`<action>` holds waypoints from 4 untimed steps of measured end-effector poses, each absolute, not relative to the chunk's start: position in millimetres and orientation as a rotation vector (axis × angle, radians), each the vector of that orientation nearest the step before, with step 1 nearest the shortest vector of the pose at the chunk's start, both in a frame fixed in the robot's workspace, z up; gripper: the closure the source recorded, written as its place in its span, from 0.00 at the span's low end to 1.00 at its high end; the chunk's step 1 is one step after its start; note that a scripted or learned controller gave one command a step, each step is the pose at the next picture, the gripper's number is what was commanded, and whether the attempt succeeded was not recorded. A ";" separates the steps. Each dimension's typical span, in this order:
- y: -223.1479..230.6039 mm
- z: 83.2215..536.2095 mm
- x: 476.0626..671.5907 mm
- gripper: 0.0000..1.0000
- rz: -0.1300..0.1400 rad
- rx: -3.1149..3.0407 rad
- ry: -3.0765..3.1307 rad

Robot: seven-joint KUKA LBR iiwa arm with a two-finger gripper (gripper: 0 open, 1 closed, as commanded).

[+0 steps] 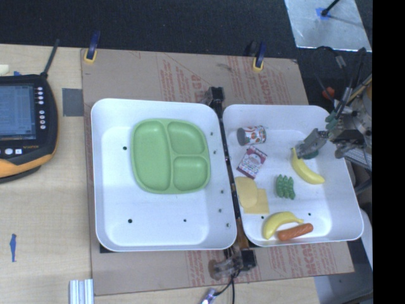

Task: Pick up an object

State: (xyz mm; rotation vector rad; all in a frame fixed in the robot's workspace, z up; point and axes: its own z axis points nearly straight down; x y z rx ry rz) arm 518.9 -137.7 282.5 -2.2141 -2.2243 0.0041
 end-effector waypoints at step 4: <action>-46.6 192.0 547.2 1.00 0.002 -2.214 -2.226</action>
